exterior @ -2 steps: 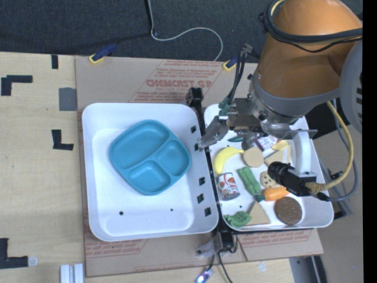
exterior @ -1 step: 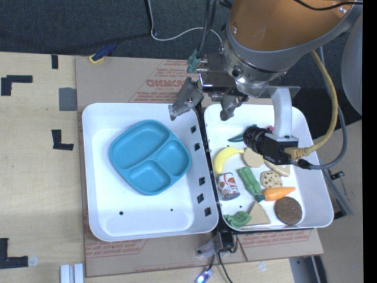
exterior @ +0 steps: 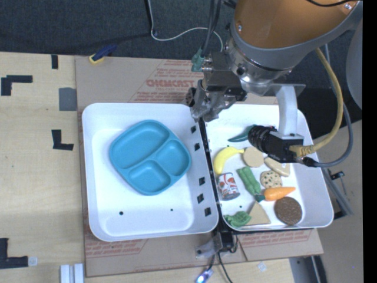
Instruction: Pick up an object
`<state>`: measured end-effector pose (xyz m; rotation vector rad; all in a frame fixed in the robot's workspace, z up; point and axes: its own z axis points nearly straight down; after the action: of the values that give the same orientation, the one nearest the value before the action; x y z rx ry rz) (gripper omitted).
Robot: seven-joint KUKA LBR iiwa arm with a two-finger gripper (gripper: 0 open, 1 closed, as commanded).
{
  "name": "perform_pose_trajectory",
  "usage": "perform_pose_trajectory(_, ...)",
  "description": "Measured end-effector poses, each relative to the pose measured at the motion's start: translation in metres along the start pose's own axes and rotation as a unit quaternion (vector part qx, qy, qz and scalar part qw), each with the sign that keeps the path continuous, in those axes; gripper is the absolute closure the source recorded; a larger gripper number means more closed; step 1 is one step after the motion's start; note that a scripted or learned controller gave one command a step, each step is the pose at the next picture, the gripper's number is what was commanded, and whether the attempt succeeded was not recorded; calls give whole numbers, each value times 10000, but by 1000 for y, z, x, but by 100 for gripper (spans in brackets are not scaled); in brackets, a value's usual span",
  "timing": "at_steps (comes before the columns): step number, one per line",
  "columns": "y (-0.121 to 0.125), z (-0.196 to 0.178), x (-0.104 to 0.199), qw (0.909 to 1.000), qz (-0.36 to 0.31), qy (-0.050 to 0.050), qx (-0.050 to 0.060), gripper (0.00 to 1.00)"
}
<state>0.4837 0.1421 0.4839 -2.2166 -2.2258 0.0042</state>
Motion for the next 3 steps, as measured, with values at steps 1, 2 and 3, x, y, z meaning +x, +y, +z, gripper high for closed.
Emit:
perform_pose_trajectory(1, 0, -37, 64, 10000, -15, 18, -23, 100)
perform_pose_trajectory(2, -1, 97, 37, 10000, 29, -26, 67, 100)
perform_pose_trajectory(3, -1, 184, -5, 10000, 43, -19, 52, 100)
